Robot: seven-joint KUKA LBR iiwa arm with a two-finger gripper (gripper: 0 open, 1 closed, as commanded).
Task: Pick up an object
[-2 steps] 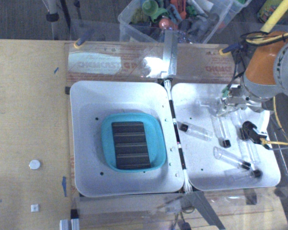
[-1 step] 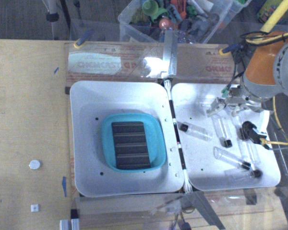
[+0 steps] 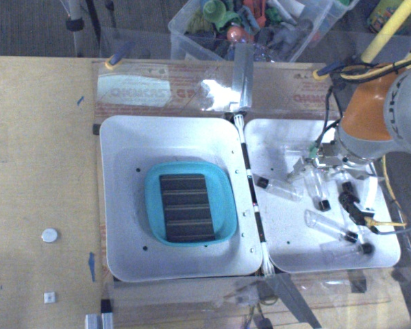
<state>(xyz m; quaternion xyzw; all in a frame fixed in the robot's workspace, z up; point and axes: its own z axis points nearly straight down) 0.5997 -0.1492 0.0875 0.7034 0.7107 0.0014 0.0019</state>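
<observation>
Clear plastic tubes (image 3: 327, 225) with dark caps scattered in right bin (image 3: 274, 249), near tool (image 3: 322, 162); tool state cannot be told. Likely light, stiff, slippery, prone to rolling; best pinched across mid-barrel

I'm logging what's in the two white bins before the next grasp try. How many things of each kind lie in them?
Blue tray with a dark ribbed insert, left bin: 1
Clear tubes with black caps, right bin: 3 that I can make out, at and
Total: 4. Glare and the gripper may hide more.
</observation>
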